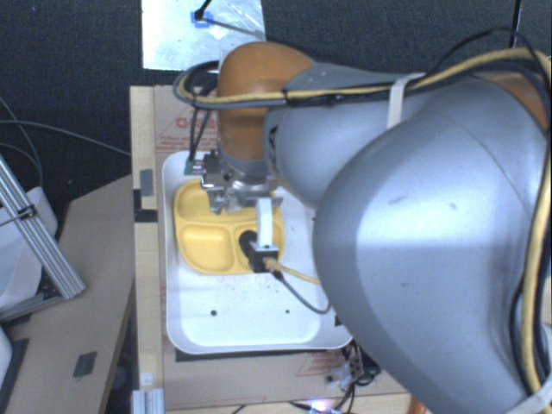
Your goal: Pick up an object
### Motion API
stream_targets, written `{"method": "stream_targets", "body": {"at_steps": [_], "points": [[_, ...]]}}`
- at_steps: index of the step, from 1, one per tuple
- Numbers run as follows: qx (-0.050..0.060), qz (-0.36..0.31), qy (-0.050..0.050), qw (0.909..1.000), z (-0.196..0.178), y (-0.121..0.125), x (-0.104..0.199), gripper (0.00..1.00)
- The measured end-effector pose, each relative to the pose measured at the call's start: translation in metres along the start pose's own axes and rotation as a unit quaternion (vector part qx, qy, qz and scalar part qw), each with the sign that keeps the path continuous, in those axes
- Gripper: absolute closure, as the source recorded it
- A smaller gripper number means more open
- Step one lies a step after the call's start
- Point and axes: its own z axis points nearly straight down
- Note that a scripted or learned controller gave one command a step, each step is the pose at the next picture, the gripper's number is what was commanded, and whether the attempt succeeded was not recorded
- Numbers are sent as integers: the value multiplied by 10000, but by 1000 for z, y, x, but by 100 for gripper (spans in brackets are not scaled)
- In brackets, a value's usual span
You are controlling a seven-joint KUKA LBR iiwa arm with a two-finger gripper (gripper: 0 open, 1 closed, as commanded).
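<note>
end effector (227, 200) over yellow tray (199, 245), perhaps touching

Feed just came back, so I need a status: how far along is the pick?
Done: the gripper is positioned low over the yellow divided tray in the white bin. In hand: the approach to the tray; the view does not show a grip on it. Left: securing and lifting it, since the tray lies flat on the bin floor.
</note>
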Motion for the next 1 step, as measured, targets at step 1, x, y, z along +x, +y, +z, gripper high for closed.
{"method": "stream_targets", "body": {"at_steps": [1], "points": [[9,-22,29,10000,-110,-110,3,100]]}}
